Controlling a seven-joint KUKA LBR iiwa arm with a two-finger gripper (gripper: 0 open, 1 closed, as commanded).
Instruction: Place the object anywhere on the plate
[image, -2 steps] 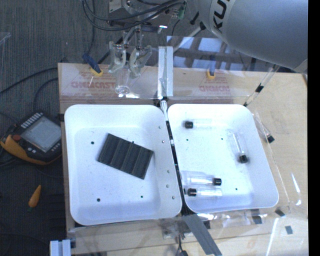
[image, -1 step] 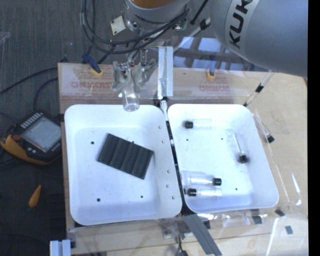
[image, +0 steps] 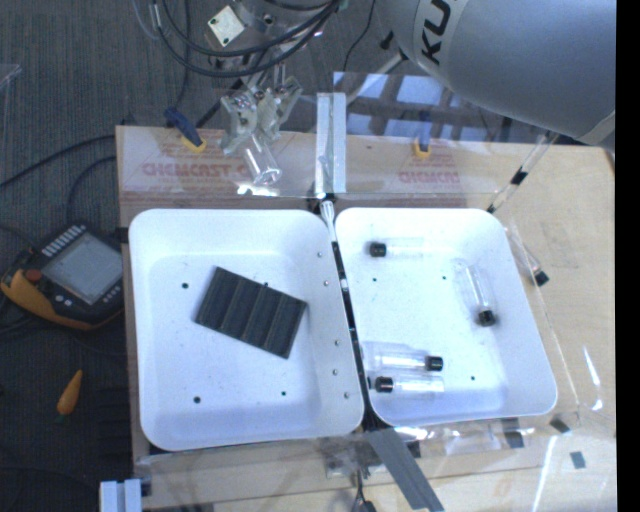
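Four clear tubes with black caps lie in the right bin (image: 520, 300). One more tube (image: 258, 163) sits between the gripper (image: 255, 120) fingers, clamped, beyond the far edge of the left bin (image: 150, 300). Inside that bin lies the dark plate (image: 249, 311).

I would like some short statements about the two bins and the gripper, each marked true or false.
1. The dark ridged plate lies in the left bin. True.
2. Four clear tubes lie in the right bin. True.
3. A tube already rests on the plate. False: the plate carries nothing.
4. The gripper is above the right bin. False: it is beyond the left bin's far edge, holding a clear tube.
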